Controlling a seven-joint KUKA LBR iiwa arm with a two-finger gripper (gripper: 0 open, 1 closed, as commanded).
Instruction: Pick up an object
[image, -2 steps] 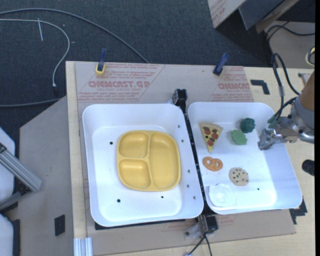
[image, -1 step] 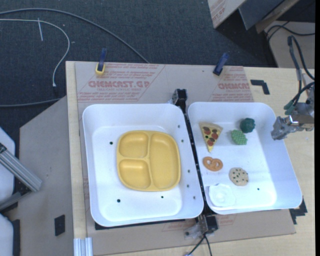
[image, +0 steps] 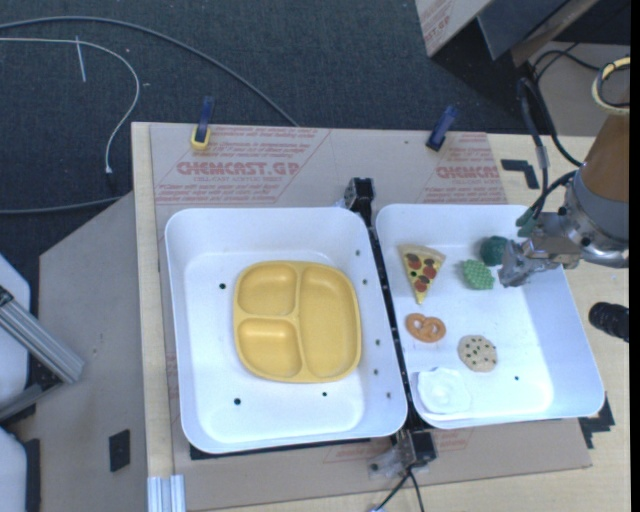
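Green toy pieces, one dark (image: 493, 248) and one lighter (image: 477, 274), sit in the right bin (image: 560, 345) just beside our pincer (image: 518, 265); we cannot tell its opening. Crowding may nudge either aside, spoiling the grasp.

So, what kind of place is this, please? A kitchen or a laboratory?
Most likely a robotics lab bench, not a kitchen. Two white bins are clamped on a board, the food is toys such as a pizza slice and a cookie, and loose cables lie on the carpet.
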